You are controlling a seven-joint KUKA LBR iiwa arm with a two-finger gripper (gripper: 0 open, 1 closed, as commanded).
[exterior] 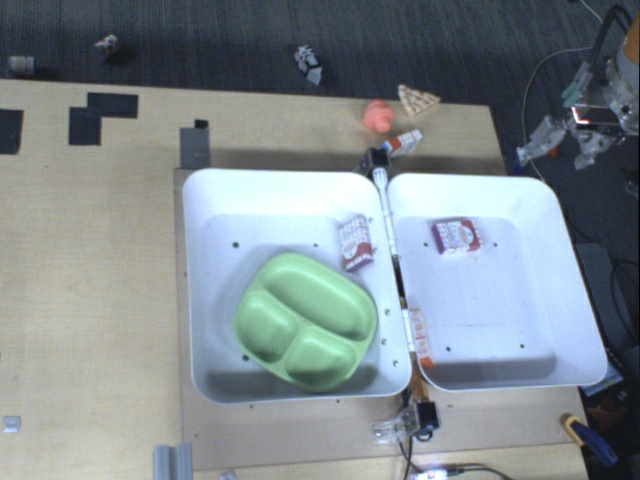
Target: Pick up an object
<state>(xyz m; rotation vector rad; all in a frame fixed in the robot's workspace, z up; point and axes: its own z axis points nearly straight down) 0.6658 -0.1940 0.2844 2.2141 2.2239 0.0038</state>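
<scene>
Red packet point(355, 243) lies beside a green tray point(305, 318) (three-sectioned). Another packet point(456, 236) occupies the neighbouring bin point(540, 298). Hand's state: cannot tell.

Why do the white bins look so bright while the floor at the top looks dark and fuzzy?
In the camera view, overhead light washes out the left bin and right bin, with soft grey shadow along their near walls and under the green divided plate. The dark floor beyond the bench looks grainy, and small things there are blurred; the packet print is too soft to read.

the gripper point(560, 140) sits at the far right, beyond the top corner. its arm trails off the right edge.
</scene>
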